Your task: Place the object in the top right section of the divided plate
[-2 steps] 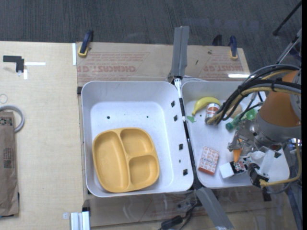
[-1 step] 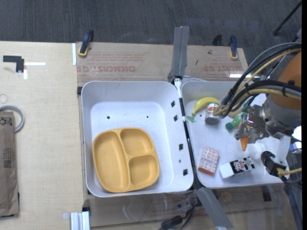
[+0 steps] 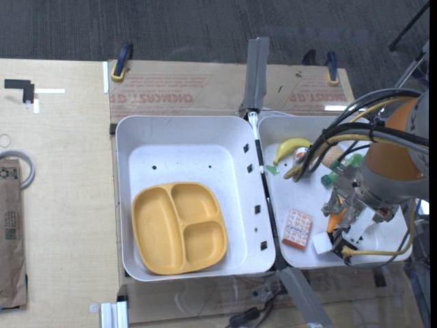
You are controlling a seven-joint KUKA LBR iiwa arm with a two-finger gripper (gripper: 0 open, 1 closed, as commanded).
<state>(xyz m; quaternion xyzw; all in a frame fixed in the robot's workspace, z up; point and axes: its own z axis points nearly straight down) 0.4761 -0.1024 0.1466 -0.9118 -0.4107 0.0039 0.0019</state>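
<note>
white bins (image 3: 136,183); orange object's (image 3: 332,222) axis unclear under gripper (image 3: 339,229)

- We see the arm (image 3: 392,159) and its cables covering part of the right bin (image 3: 273,183).
- The gripper (image 3: 341,224) is too cluttered to read.
- The brown bag (image 3: 10,231) runs off the left edge.

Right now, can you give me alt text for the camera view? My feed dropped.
The grey arm hangs low over the right bin, above a banana, a small red-and-white box and other items. In the left bin lies a yellow divided plate.
</note>
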